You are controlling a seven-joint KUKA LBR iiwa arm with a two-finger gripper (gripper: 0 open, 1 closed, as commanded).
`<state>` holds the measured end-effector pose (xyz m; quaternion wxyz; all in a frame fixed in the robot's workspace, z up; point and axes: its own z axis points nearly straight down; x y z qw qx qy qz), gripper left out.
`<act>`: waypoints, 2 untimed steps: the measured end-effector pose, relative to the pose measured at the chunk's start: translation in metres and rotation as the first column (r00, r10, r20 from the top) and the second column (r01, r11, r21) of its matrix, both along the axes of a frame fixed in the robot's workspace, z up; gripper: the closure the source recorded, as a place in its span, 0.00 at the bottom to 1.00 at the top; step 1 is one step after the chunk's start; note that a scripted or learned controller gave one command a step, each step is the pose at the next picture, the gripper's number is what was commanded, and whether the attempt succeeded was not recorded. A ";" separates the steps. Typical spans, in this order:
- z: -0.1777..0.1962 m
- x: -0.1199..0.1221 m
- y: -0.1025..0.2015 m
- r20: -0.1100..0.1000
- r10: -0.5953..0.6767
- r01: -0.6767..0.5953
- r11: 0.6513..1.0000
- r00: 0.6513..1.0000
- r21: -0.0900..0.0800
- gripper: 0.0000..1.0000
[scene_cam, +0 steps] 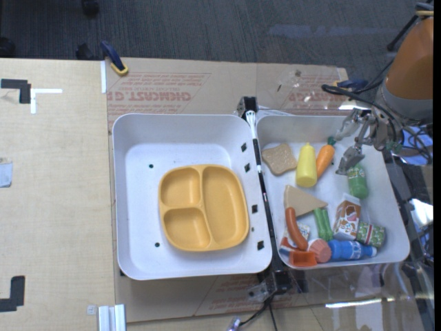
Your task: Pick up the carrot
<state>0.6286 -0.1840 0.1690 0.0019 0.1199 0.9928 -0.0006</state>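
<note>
Right bin (270, 185), far edge: carrot (324, 158) lies beside yellow bottle (306, 165) | my gripper (353, 154) hovers just right, fingers spread, holding nothing | I judge: shift left, straddle the carrot, clear the bottle.

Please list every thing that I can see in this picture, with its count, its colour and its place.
bins: 2, white, side by side on the bench
plate: 1, yellow, three compartments, in the left bin
carrot: 1, orange, right bin, far part, beside the yellow bottle
yellow bottle: 1, yellow, right bin
bread slice: 1, brown, right bin, far left
sausage: 1, red, right bin, near left
blue bottle: 1, blue, right bin, near edge
gripper: 1, grey metal, above the right bin, right of the carrot
</note>
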 end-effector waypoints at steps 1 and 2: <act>-0.075 0.026 -0.013 0.002 0.039 -0.039 0.999 0.999 0.000 0.00; -0.076 0.025 0.009 0.000 -0.160 0.160 0.987 0.987 0.001 0.00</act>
